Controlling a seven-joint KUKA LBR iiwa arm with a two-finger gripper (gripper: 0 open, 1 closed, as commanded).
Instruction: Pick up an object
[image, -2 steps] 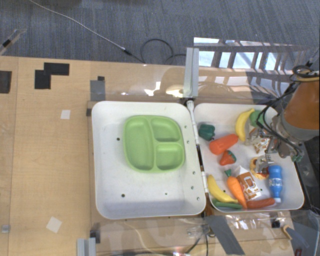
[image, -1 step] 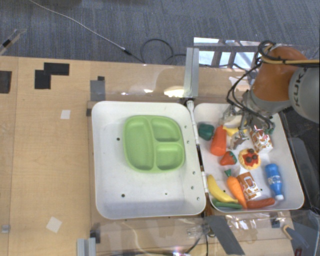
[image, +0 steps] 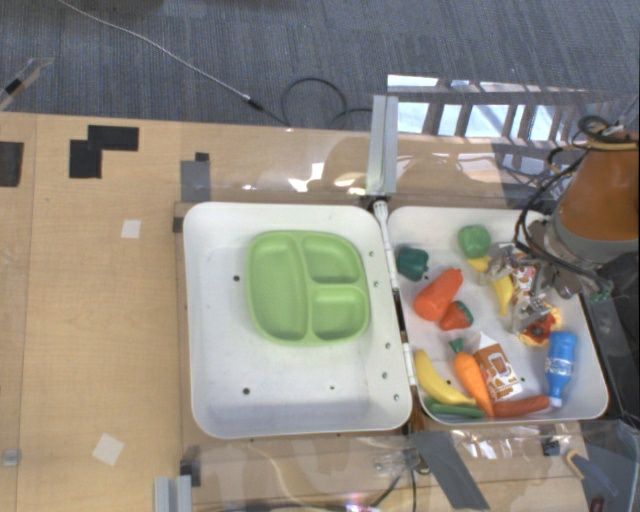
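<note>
Gripper (image: 527, 292) sits low in the right bin (image: 596, 400), right-hand side, arm coming in from the right; can't tell its state, too much clutter around it. Candidate objects are all packed in that bin: yellow piece (image: 502, 290) just left of the gripper, blue bottle (image: 560, 366) nearer, orange pepper (image: 438, 295), green ball (image: 474, 240), banana (image: 438, 378), carrot (image: 470, 378). Left bin (image: 215, 300) carries a green divided plate (image: 306, 286), probably the drop spot. Nothing visibly lifted, pick likely underway.

We see even, bright overhead light. Glare streaks the clear sheet (image: 330, 180) left of the gripper (image: 527, 290), which looks slightly blurred.
</note>
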